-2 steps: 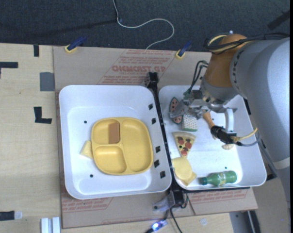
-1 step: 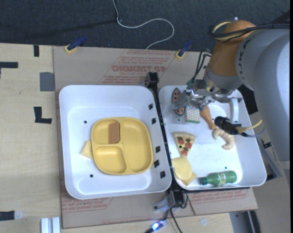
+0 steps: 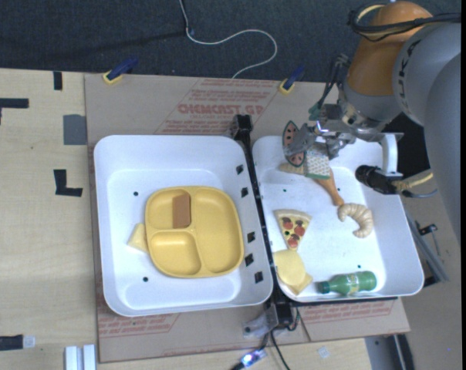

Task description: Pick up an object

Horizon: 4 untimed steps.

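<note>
The grey arm with its orange band (image 3: 387, 48) reaches in over the far right corner of the right-hand shallow white bin (image 3: 399, 280). Its two-finger gripper (image 3: 310, 141) hangs just above that bin's far edge, right over the head of a wooden-handled spatula (image 3: 325, 177); whether its fingers are parted or closed cannot be told, and nothing is seen held between them.

The left-hand shallow white bin (image 3: 117, 206) carries a yellow plastic divided plate (image 3: 194, 233) at its middle, with a brown oblong piece (image 3: 181, 209) lying in the plate's far compartment. A pale yellow wedge (image 3: 136, 237) pokes out from under the plate's left edge.

In the right bin, the spatula lies slanting from the far edge toward the middle. Just beside its handle end sits a tan toy croissant (image 3: 358, 218). A toy pizza slice (image 3: 293, 228) lies near the bin's left wall. A yellow cheese-like slab (image 3: 292, 272) rests in the near left corner, and a green plastic bottle (image 3: 349, 284) lies on its side along the near edge.
</note>
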Motion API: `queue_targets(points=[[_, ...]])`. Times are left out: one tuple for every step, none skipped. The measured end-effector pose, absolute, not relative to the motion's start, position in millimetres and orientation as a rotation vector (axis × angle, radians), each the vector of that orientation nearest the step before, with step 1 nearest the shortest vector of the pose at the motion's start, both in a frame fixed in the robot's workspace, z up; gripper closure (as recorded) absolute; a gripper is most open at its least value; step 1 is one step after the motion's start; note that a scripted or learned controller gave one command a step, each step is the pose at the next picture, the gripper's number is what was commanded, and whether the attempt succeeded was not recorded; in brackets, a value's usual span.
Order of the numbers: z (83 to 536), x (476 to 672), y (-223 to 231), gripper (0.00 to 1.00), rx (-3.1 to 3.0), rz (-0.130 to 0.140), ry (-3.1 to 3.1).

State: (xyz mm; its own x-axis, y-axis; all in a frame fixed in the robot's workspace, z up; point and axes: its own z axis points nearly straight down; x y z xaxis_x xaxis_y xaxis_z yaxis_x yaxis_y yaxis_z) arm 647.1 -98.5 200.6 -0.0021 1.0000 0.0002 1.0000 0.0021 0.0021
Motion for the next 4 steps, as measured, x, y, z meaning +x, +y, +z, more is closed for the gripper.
queue_targets(points=[[225,647.3,-98,1.00,2.220,0.000,2.224],[228,616.4,-55,1.00,2.220,-0.004,2.227],[233,569.5,-19,1.00,2.221,-0.006,2.228],[231,562.0,-8,1.00,2.221,-0.004,2.226]])
